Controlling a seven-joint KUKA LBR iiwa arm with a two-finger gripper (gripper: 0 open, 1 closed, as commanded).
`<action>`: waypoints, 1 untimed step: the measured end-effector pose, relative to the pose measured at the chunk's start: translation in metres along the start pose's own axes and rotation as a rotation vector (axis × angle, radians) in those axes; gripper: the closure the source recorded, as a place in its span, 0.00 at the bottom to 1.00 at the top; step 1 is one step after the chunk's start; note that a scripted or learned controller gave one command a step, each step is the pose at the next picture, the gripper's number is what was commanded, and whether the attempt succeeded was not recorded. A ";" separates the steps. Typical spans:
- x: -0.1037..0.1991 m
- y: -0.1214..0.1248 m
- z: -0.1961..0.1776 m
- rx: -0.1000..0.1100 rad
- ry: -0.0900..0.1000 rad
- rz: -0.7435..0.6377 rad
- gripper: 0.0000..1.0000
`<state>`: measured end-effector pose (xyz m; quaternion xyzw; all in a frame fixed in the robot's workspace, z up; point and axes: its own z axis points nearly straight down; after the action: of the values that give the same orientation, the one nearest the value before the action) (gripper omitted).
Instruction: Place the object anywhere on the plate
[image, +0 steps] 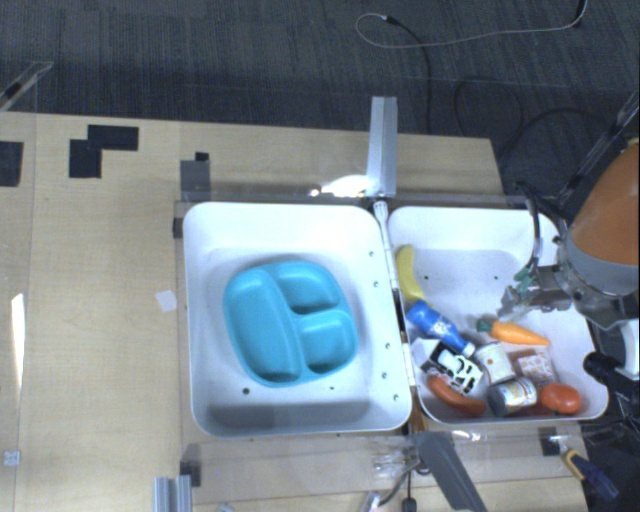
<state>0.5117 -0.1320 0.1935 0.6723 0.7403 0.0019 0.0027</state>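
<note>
Bench (100, 330): pale wood top, dark carpet beyond it, two white bins side by side. I log the gripper (522, 292) over the right bin (470, 250), low near its right wall, above the carrot; the view is too coarse for me to tell whether it is spread or pressed together, and I see nothing between its tips. Arm (610, 225): grey with orange band, entering from the right. Carrot (520, 334): orange, lying just below the gripper. Beside it, a small white jar (492, 362) and a tin (512, 397). Tomato (563, 399): red, front right corner. Blue bottle (436, 324): lying slantwise, mid-bin. Banana (405, 274): yellow, along the left wall. Black-and-white item (458, 368) and red sausage (452, 394): front left of the heap. Left bin (210, 400): holds the plate (290, 322), blue, three compartments, nothing on it; every object lies well apart from it in the right bin.
</note>
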 end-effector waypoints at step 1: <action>0.059 0.064 -0.023 -0.001 0.000 -0.259 1.00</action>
<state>0.5696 -0.0673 0.2166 0.5712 0.8208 0.0020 0.0034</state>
